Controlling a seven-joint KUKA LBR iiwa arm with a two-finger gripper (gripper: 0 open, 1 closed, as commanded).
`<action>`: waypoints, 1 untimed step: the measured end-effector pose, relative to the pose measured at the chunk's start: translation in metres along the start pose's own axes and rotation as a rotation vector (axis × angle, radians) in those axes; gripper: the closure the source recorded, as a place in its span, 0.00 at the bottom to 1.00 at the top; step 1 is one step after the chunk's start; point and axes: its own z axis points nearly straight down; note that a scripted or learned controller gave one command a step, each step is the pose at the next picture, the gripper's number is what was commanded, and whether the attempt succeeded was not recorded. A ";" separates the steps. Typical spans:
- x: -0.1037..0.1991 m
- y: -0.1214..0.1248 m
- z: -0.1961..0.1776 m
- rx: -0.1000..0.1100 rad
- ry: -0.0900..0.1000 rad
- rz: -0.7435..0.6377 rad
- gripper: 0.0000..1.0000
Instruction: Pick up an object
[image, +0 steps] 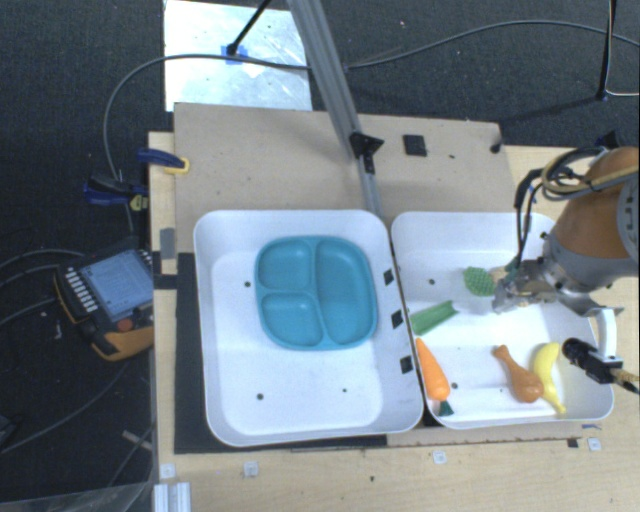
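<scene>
Far left, off the counter (300, 150): a handheld device (112, 300) on dark carpet, cables around it. Left bin (225, 390): a blue divided plate (317, 293), nothing else in it. Right bin (590, 405), reading on: an orange carrot (432, 368) against the near-left wall, long axis running front to back; a green pod (433, 317) just above it, tilted up toward the right; a small green brush-like piece (480, 281) nearer the middle; then a brown drumstick (517, 374) and a yellow banana (548, 372) side by side at the near-right corner, touching or nearly so. Arm (590, 235) coming in from the right, jaws (507, 293) low over the bin floor, just right of the green piece and almost against it. Opening of the jaws too small and blurred to read; cannot tell, and nothing visibly held. Likely target: the green piece, lying immediately to the left of the jaws and slightly farther back. Short shift left called for before closing; otherwise probably a grasp on bare floor. Drumstick and banana lying nearer the camera, well apart from the jaws. Pick judged not yet made.
</scene>
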 end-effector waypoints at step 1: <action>0.008 0.001 -0.048 -0.001 0.000 0.000 1.00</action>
